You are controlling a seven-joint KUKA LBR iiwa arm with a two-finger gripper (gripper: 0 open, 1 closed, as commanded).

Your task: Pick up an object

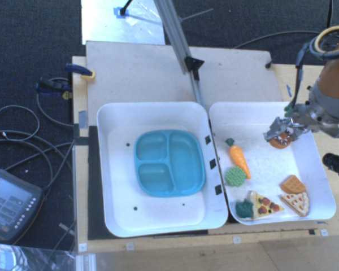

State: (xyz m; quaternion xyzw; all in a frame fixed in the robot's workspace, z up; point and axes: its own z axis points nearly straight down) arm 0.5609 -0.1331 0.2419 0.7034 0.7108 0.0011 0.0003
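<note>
My gripper (279,131) hangs over the back right part of the right bin (322,176). Right under its tip lies a small round brown-and-red toy, like a doughnut (281,143), partly covered by the gripper. Whether the toy rests on the bin floor or is lifted I cannot tell. Also in this bin are an orange carrot (239,160), a green round piece (235,176), a pizza slice (266,206), a dark green broccoli (244,209), an orange waffle piece (292,184) and a triangular sandwich slice (297,202).
The left bin (110,151) holds a blue divided plate (169,162). A grey camera pole (175,27) slants down to the bins' shared back edge. Cables and a teach pendant (8,202) lie off the bench to the left.
</note>
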